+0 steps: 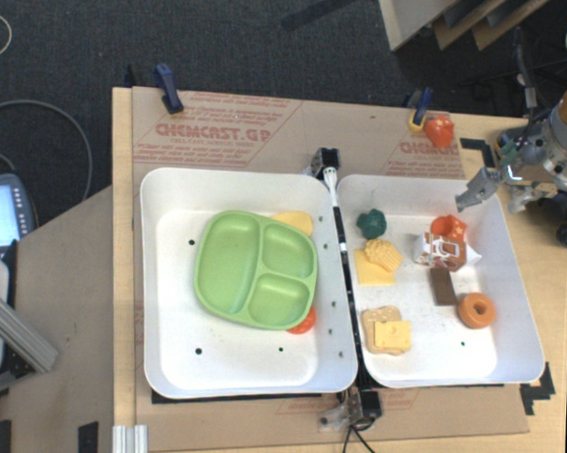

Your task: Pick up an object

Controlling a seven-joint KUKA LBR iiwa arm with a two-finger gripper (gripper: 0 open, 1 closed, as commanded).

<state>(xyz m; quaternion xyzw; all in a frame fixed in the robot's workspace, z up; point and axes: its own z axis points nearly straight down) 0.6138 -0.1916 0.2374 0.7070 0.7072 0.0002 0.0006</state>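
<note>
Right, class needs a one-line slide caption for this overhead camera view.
Robot gripper poised over the right bin of toy food, near a doughnut; a green divided plate lies in the left bin.

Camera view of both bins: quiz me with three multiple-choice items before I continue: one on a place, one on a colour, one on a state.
1. Where does the green tray lie?
A. Left bin
B. Right bin
C. On the cardboard

2. What colour is the doughnut?
A. Blue
B. Orange-brown
C. White

3. Where is the gripper?
A. Over the green tray
B. Pressed on the doughnut
C. At the right bin's far right corner

Answers: 1 A, it fills the left bin. 2 B, its ring is orange-brown. 3 C, it hangs there beyond the toys.
</note>
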